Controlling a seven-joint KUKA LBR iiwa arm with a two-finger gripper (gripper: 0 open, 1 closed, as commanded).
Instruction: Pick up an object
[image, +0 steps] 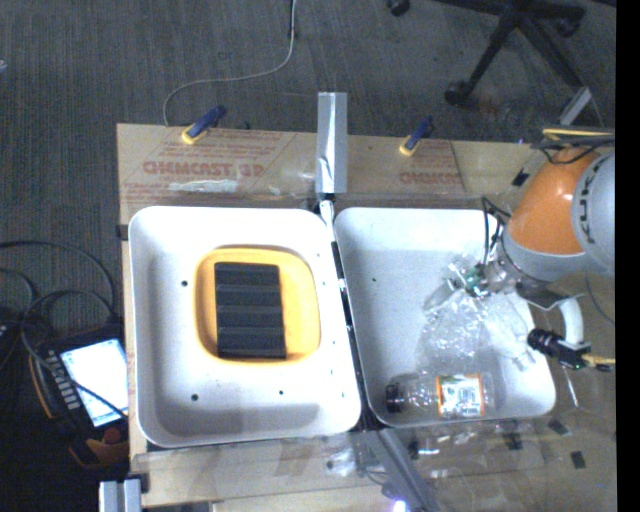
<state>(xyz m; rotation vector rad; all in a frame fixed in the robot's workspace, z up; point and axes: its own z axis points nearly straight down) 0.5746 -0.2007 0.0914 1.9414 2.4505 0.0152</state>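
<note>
Two white bins sit side by side on the bench. The left bin (160, 300) holds a yellow tray-like object (305, 300) with a dark ribbed block (249, 310) lying in its middle. In the right bin (390, 260), a clear plastic bottle (440, 394) lies on its side along the near wall, cap end toward the left, its label showing some orange and green. Just above it — spreading toward the arm — lies a piece of crumpled clear plastic (470, 315).

The arm (560, 215) reaches in from the right, its orange band over the right bin's far right corner. The gripper (478, 280) sits low at the top edge of the crumpled plastic (a small green spot shows there); whether it has hold of anything cannot be told, as the wrist and the glinting plastic mask it. The bottle lies well apart from it.
</note>
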